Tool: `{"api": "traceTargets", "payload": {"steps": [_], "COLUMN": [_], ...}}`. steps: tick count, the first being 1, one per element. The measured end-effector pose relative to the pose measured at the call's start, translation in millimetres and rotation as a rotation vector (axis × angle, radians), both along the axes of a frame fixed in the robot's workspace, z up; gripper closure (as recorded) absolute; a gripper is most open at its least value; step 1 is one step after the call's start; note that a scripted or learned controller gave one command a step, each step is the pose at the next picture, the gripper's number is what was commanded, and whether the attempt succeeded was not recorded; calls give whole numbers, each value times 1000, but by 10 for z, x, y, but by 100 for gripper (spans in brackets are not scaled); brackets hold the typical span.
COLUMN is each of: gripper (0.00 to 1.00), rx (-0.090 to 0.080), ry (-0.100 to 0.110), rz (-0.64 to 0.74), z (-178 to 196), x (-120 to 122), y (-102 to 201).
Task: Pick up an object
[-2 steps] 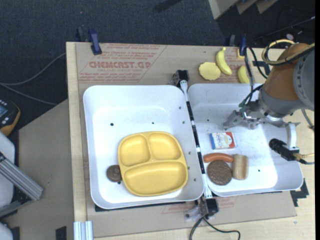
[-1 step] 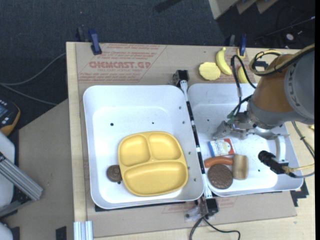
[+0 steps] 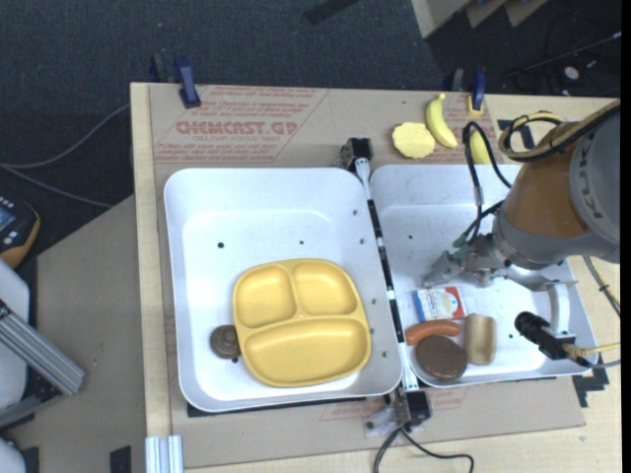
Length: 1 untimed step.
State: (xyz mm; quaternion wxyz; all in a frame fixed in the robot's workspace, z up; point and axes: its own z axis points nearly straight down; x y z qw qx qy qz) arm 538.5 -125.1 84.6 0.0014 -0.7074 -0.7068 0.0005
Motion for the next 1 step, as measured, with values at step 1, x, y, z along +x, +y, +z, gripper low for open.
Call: {"api": "traceTargets", "payload": {"steps": [1], "gripper": [0], "rx": [0], "ry": [2], "rz": [-2], "z": [-2], "x": [-516], "y": [-158]}}
